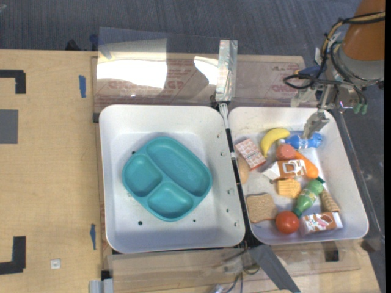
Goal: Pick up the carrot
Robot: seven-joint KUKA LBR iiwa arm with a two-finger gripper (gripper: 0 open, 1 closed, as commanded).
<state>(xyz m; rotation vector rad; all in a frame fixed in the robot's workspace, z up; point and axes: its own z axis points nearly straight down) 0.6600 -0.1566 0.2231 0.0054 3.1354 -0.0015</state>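
The carrot [311, 166] is a small orange piece in the right bin [357, 206], lying between a juice box [290, 168] and the bin's right wall. My gripper [314, 124] hangs over the far part of that bin, just above a blue toy [305, 141]. It is a short way beyond the carrot and apart from it. I see nothing held in it.
Around the carrot lie a banana [273, 139], a pink box [249, 153], a cracker [287, 188], a green bottle [307, 198], a cone [330, 201], bread [261, 207], a tomato [287, 222] and a carton [321, 223]. The left bin [116, 133] holds a teal divided plate [166, 177].
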